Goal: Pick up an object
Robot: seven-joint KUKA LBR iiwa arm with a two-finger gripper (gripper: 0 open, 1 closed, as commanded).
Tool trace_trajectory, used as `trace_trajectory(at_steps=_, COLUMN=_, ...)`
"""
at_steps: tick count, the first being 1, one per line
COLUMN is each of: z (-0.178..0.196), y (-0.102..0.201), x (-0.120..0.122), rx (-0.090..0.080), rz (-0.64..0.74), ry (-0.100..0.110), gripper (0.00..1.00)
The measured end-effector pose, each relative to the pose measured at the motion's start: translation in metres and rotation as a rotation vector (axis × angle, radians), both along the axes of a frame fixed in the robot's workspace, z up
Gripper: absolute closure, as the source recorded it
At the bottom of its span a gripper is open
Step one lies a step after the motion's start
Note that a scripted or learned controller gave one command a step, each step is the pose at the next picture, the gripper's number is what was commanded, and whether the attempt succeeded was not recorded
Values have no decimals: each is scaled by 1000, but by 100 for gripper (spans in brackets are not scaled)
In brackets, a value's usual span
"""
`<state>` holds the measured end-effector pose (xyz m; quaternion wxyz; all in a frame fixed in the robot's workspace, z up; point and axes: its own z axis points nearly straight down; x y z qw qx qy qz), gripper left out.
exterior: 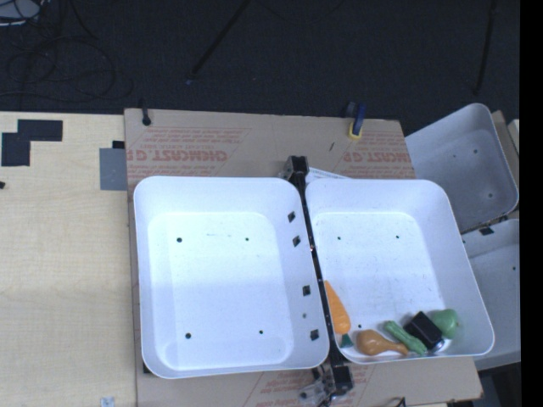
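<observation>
The right bin [382, 195] holds a small cluster of objects in its near corner. An orange carrot-shaped piece [338, 309] lies along the bin's left wall. A tan-orange piece [376, 342] rests at the front edge, next to a green elongated piece [404, 336]. A black block [423, 330] sits against a round green item [445, 320] near the front right corner.
The left bin [216, 195] sits beside the right one, joined by a black divider with clips [304, 253]. Both rest on a cardboard sheet [254, 147] on the wooden bench. A grey metal panel [467, 155] stands at the right.
</observation>
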<state>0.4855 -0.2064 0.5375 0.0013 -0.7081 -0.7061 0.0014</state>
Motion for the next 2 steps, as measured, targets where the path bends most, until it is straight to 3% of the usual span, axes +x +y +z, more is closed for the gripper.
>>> trace_trajectory(at_steps=2, z=0, y=124, x=48, rx=1, rz=10, ry=-2, gripper=100)
